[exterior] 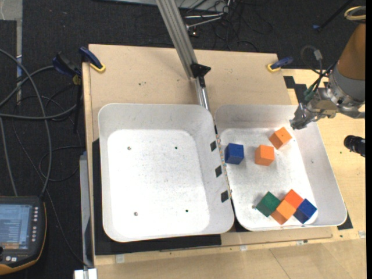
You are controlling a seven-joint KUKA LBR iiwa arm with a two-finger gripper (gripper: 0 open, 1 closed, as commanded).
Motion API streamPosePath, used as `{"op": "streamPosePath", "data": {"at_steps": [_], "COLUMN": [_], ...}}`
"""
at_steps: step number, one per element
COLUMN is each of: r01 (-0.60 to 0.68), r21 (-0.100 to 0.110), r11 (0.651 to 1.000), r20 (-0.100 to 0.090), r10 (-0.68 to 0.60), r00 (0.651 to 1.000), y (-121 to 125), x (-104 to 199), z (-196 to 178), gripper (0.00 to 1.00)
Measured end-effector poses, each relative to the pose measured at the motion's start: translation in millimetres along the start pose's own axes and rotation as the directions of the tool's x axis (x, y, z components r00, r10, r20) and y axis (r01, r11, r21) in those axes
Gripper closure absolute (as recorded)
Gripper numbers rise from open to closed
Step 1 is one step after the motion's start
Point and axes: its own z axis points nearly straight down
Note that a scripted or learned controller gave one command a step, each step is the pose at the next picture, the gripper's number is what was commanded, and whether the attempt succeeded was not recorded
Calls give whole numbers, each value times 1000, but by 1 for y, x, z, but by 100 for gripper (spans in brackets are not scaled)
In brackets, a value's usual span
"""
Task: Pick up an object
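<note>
The orange cube [281,137] at the upper right of the right bin [325,173] is the nearest candidate for the pick: it sits tilted, corner-on to the bin's edges, and lies just beside and below the pincer [300,121], which hangs over the bin's upper right rim. Whether the pincer's tips are apart or together cannot be told, since they are small and dark against the rim; nothing is seen between them.

A second orange cube [264,154] lies near the first, a little lower and to the left, and a blue cube [234,153] stands apart from both, closer to the bin's left wall. Toward the bin's lower right corner, four blocks are packed together: a green cube [268,204], an orange block [283,213], a red-orange block [293,199] and another blue block [305,210], each touching a neighbour. The left bin [110,156] sits beside it on the worktop [145,74].

To do this step well, I would choose a cube that stands alone, not one from the cluster, where the tips would likely strike a neighbour. The nearest orange cube looks the best choice, having free space on all sides. Because it is turned, the wrist should probably rotate so the tips close on two flat opposite faces, not across corners. The descent should be centred over it, mindful of the nearby bin wall, with the tips wide before closing.
</note>
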Motion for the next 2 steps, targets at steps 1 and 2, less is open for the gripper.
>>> {"op": "streamPosePath", "data": {"at_steps": [1, 2], "r01": [0, 5], "r21": [0, 7], "r11": [1000, 1000], "r20": [0, -4], "r10": [0, -5], "r00": [1000, 1000], "y": [2, 2], "x": [0, 60], "z": [-54, -52], "gripper": [100, 100]}}
